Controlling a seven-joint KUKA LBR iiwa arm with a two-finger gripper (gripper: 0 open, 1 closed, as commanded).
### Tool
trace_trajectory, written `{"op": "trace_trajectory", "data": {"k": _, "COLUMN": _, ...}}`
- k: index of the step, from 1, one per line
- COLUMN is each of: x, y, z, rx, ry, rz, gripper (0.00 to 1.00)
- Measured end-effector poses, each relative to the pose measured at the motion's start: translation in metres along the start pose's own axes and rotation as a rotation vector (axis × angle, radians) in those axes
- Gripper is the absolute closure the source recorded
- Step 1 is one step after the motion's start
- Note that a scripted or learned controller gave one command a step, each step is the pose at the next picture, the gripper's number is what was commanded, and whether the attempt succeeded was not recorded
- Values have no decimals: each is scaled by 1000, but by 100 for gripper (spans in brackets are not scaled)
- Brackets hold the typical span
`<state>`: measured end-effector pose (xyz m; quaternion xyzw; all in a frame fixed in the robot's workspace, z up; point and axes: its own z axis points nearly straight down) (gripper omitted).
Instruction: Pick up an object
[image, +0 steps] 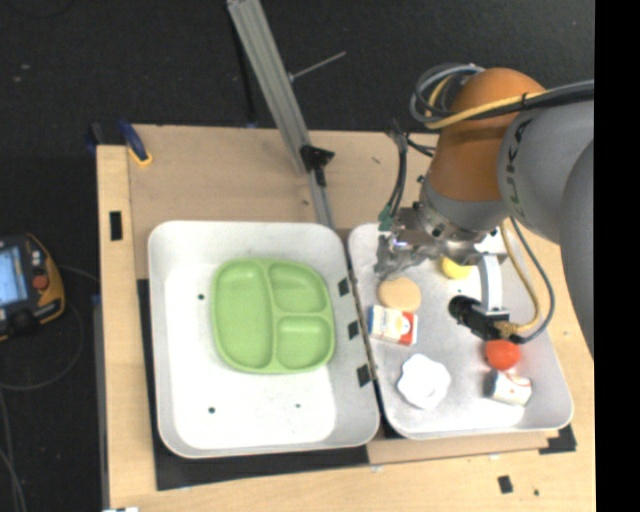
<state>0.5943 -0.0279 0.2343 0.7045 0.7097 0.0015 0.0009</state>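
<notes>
My gripper (392, 257) hangs over the back left corner of the right bin (551, 398), just above a tan round piece (400, 293). Nothing shows between its tips. In front of the tan piece lies a small red-and-white carton (392, 325), and nearer still a white crumpled round thing (424, 381). A red ball-like thing (503, 353) and a small white-and-red box (508, 388) sit at the bin's right side. A yellow thing (457, 268) peeks out from under the wrist.
The left bin (172, 300) holds a green divided plate (272, 315). A grey metal rail (282, 105) slants down to the gap between the bins at the back. A handheld device (24, 280) lies off the bench at the far left.
</notes>
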Motion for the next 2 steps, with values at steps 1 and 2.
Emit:
{"op": "trace_trajectory", "data": {"k": 1, "x": 52, "y": 17, "z": 8, "rx": 2, "ry": 0, "rz": 0, "gripper": 100}}
{"op": "trace_trajectory", "data": {"k": 2, "x": 105, "y": 21, "z": -5, "rx": 1, "ry": 1, "rz": -1, "gripper": 100}}
